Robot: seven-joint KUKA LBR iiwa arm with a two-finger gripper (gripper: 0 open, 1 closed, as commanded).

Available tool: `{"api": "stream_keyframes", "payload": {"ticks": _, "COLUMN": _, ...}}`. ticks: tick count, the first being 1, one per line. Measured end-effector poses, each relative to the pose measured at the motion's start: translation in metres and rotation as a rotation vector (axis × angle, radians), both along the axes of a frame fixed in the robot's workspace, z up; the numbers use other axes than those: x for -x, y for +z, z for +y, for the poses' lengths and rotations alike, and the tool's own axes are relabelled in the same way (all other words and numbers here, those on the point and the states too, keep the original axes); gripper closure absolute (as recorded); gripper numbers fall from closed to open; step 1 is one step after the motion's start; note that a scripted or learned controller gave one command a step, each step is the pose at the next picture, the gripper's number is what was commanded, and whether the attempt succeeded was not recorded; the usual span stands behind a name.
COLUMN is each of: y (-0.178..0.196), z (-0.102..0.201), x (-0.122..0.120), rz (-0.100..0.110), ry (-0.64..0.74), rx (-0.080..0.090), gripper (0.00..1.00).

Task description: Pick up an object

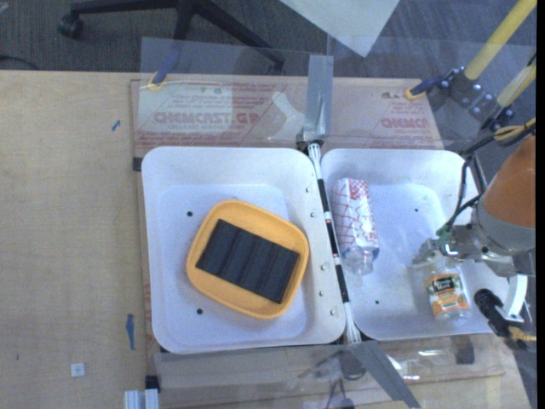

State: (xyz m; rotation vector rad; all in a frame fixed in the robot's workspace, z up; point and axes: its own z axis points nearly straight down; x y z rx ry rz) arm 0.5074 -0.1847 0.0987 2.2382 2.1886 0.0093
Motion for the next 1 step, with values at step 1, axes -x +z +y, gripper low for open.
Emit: {"api": "stream_keyframes", "payload": {"ticks": 1, "y": 0.0841, "z": 0.0605, "x": -0.0257, "rz": 0.013, "ry": -0.109, "rx": -0.004, "gripper": 1.00}}
